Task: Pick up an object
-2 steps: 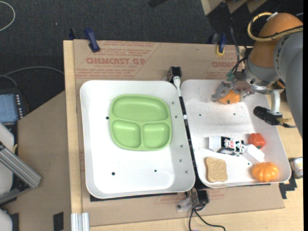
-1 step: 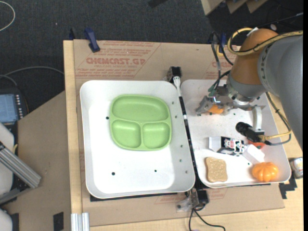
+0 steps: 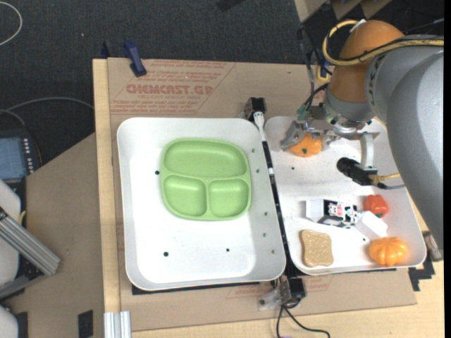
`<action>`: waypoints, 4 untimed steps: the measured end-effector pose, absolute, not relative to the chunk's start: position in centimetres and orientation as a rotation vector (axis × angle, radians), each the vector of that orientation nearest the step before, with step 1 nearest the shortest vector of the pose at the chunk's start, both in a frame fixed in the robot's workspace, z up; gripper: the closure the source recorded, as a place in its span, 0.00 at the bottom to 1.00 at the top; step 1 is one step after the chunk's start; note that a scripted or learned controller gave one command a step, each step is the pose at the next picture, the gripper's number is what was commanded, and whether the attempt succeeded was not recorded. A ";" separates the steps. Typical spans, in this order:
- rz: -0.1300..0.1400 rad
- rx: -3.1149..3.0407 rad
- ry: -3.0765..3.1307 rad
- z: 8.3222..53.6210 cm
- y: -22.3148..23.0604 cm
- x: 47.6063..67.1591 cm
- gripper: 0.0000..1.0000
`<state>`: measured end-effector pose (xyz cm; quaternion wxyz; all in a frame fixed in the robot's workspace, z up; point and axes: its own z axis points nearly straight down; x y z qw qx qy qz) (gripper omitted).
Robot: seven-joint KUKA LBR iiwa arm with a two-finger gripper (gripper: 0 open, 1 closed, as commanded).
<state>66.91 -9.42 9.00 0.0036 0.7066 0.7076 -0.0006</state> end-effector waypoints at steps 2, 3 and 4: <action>-0.005 2.224 2.230 18.4 -1.4 54.4 1.00; -0.003 2.221 2.230 19.6 3.2 50.9 1.00; -0.003 2.219 2.232 20.2 8.3 47.7 1.00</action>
